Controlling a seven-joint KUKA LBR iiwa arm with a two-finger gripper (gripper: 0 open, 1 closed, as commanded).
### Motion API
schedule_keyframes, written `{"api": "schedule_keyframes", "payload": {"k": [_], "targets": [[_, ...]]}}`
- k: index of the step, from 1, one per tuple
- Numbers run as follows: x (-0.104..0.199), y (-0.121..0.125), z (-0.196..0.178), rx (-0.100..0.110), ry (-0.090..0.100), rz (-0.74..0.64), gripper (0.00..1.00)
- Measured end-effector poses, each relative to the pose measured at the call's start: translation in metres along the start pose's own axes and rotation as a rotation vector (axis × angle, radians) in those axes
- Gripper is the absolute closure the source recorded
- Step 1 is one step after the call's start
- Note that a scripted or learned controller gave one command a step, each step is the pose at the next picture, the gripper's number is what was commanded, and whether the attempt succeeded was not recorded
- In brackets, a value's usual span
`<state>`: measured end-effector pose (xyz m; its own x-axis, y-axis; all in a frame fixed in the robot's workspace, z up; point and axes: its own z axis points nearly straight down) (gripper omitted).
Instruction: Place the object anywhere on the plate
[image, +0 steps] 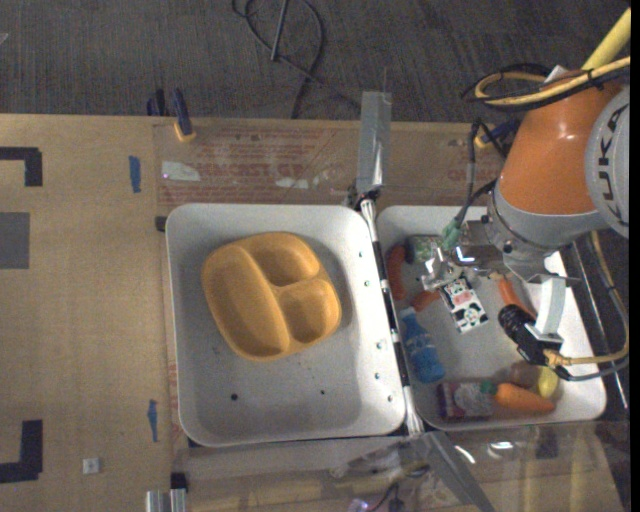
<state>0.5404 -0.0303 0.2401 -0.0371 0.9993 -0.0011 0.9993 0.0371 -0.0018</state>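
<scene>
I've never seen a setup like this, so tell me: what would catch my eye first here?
Probably the yellow plate, split into three compartments, sitting alone in the left bin. Next, the big arm with its orange band, reaching in from the right so that its tool hangs over the right bin. That bin holds a jumble of small things, among them a carrot near the front edge.

Tabletop (80, 330) is light plywood, with black tape corner marks (22, 165) at the left edge and small blue tape bits (134, 172). Blue clamp (180, 112) on the far edge. Beyond it, dark grey carpet floor (120, 50) with a black cable (285, 35) looping across. Even, soft lighting.
</scene>
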Motion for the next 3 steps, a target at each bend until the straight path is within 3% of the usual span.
{"api": "schedule_keyframes", "payload": {"k": [1,2,3], "targets": [[0.005,-0.001,-0.112,-0.003,0.000,-0.038,1.00],[0.074,0.058,0.037,-0.002,0.001,-0.146,1.00],[0.074,0.058,0.036,-0.003,0.001,-0.146,0.00]]}}
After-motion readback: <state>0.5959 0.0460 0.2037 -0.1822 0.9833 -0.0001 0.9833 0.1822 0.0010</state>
